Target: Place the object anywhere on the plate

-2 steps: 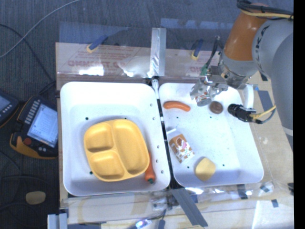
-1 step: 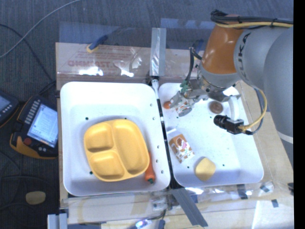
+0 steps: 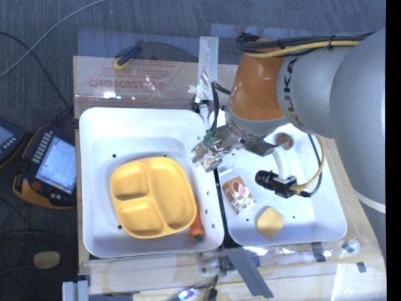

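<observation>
A yellow divided plate [image 3: 152, 196] lies in the left bin [image 3: 100, 130]. A small orange carrot [image 3: 197, 226] rests against the plate's lower right rim. In the right bin [image 3: 326, 221] lie a frosted pastry piece [image 3: 239, 193], a pale yellow chunk [image 3: 270, 222] and a brown-capped mushroom [image 3: 284, 142] partly hidden by the arm. My gripper [image 3: 210, 152] hangs over the wall between the two bins, up and to the right of the plate and up and to the left of the pastry. Nothing visibly hangs from it.
The grey and orange arm [image 3: 263, 93] covers the upper part of the right bin. A black fitting with a yellow cable [image 3: 276, 182] sits beside the pastry. A handheld controller [image 3: 50, 165] lies left of the bench.
</observation>
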You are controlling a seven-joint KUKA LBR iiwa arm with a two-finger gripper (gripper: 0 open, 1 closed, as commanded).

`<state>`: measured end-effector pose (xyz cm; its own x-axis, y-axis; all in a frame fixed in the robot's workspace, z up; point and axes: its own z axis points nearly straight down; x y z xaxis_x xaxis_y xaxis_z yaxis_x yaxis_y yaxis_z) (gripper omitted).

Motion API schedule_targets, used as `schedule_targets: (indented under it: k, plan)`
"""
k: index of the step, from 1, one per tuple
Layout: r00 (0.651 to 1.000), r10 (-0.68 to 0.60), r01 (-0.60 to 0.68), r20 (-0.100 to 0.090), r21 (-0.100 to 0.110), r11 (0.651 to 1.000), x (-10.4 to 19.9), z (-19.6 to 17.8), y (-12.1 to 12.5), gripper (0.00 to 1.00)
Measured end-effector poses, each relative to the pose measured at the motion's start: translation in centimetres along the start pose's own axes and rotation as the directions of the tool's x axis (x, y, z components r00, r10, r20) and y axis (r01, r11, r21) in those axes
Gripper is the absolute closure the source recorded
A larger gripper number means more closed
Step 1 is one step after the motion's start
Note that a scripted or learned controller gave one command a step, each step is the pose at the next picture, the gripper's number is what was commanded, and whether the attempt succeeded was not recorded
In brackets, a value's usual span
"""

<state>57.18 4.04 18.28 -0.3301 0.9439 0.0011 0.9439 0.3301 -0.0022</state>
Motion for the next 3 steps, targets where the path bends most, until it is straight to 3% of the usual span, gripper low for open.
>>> schedule_targets:
  k: [1,2,3]
  plan:
    - [1.000,0.001,-0.001,0.000,0.000,1.000,-0.1,0.0,0.0,0.00]
    - [1.000,0.001,-0.001,-0.001,0.001,1.000,0.0,-0.8,0.0,1.00]
    - [0.999,-0.050,0.050,0.001,0.001,0.999,6.2,0.0,1.2,1.00]
